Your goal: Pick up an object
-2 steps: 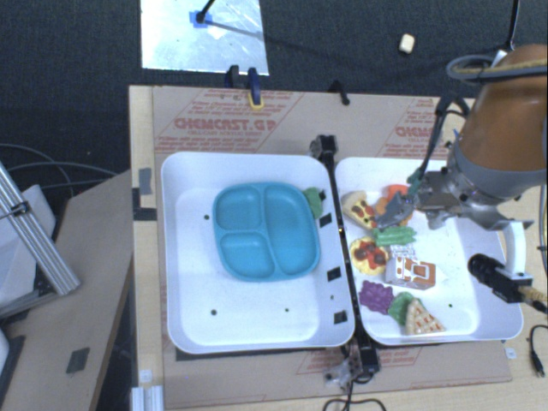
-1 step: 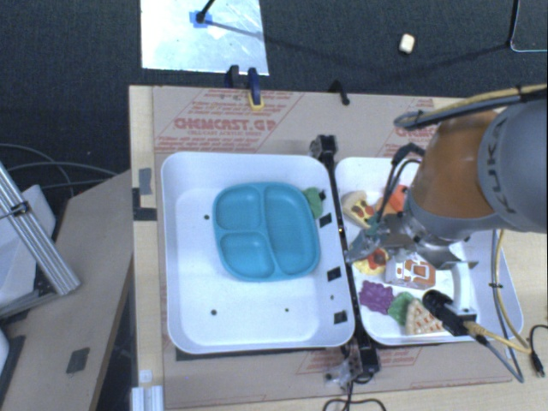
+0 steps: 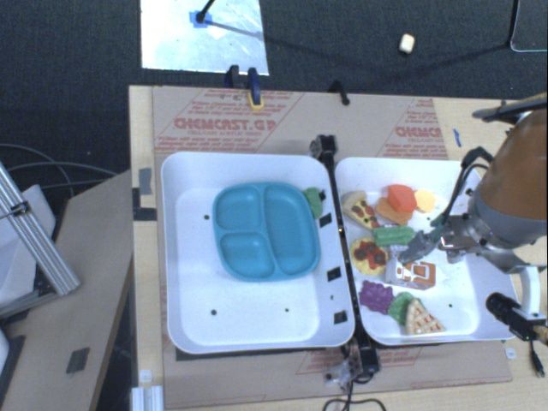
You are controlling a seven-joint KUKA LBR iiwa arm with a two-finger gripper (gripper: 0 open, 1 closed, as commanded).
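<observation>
Reaching from the right, gripper (image 3: 419,248) low in right bin (image 3: 462,315), over the toy food pile; finger state cannot be told. Beneath and beside it: green piece (image 3: 392,235), pizza slice (image 3: 370,255), red-and-white card (image 3: 417,273), purple grapes (image 3: 375,295). Left bin (image 3: 188,315) contains blue divided plate (image 3: 264,231)

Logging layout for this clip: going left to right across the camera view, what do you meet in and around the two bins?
Left bin → blue divided tray → pizza slice toy → orange-red toy → end effector → arm's orange band.
</observation>
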